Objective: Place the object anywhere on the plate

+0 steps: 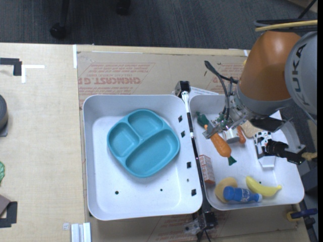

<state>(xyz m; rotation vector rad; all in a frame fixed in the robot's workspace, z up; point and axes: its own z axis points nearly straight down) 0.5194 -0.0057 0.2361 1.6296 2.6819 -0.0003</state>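
The blue divided plate (pixel 144 142) is seen lying flat in the left bin (pixel 101 200), tilted a little against the bin's edges. The toy carrot (pixel 220 144) is taken to be the object meant. It is found in the right bin (pixel 288 178), to the right of the plate and beyond the two bin walls that meet between them. Its orange tip is turned up and back toward the plate, and its green top is turned away from the plate.

The gripper (pixel 225 125) is seen low over the carrot's orange end, right of the plate. Whether it is apart, together or clamped on the carrot cannot be told from this view, as the wrist and cabling are set in front of it.

The step in hand is judged to be the grasp, so nothing is counted as done yet. A grip across the thick orange body is to be preferred, since the tapered end is likely to be squeezed out. The carrot should be lifted well clear before it is carried toward the plate, because the paired bin walls must be crossed. The small brown carton (pixel 206 169), lying just right of those walls, and the banana (pixel 262 187) and blue bottle (pixel 241 194), farther from the plate, should be left undisturbed. Any compartment of the plate may be aimed at, and a low release is advised so that rolling is avoided.
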